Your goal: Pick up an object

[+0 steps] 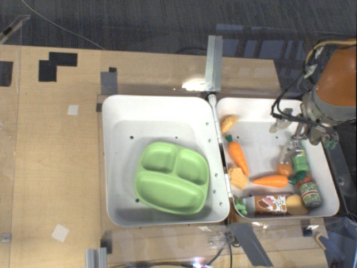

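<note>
Camera view shows the gripper point(292, 149) lowered into the right white bin point(262, 133) over a small green bottle point(300, 162) beside 2 orange plastic carrots point(239, 156), its grip undeterminable, so lifting is judged not yet done.

Robotics lab test cell — wooden bench point(50, 166) carrying two white bins point(114, 205) side by side, metal brackets point(213, 66) bolted behind the bins, black marker patches point(56, 65) on the bench far left of them, loose cable point(50, 21) on dark carpet point(139, 10) beyond — toy food as test objects
</note>
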